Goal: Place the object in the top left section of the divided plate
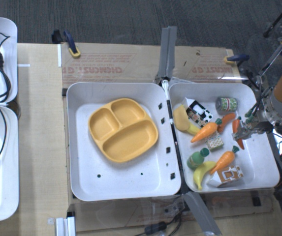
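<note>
Yellow plastic sits in the left bin [77, 132]: the divided plate [123, 129] lies near the bin's middle, turned at an angle, and all three of its sections are bare, so nothing has been delivered and the whole carry is still ahead. The top left section [104, 123] is one of the two smaller wells beside the long one. Across the divider, the right bin [266, 173] holds the jumble of candidates: a pale yellow piece, a black-and-white carton [198, 112], a green can [227, 103], two carrots [205, 131], a green bottle [198, 158], a banana [201, 173] and a small printed box [228, 175]. Which of these is the object to move cannot be told yet; none has left this bin. At the far right the gripper [241, 133] hangs low over the bin's right side, just beside a small red-orange piece [235, 126]. Whether it is closed on that piece or merely next to it cannot be made out from here.
</note>
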You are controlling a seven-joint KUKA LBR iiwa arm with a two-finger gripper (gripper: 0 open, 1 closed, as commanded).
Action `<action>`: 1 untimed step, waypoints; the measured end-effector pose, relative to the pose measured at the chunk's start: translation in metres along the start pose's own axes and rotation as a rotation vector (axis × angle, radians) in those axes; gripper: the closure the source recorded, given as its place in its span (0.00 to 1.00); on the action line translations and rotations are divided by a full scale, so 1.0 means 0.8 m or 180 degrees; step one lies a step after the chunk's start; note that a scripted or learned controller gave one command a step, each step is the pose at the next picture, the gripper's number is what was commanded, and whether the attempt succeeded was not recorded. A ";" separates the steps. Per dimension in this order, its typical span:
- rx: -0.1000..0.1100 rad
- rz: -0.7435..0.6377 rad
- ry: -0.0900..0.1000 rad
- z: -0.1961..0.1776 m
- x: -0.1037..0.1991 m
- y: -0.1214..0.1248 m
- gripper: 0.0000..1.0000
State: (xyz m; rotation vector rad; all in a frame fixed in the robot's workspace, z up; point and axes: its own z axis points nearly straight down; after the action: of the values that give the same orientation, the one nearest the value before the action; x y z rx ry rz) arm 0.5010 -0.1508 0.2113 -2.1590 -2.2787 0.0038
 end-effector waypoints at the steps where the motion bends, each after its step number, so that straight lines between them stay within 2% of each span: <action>1: 0.0009 0.0054 -0.0002 0.012 0.076 0.080 1.00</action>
State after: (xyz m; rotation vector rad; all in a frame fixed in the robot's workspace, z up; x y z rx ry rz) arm 0.5614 -0.0869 0.2012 -2.1771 -2.2595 0.0074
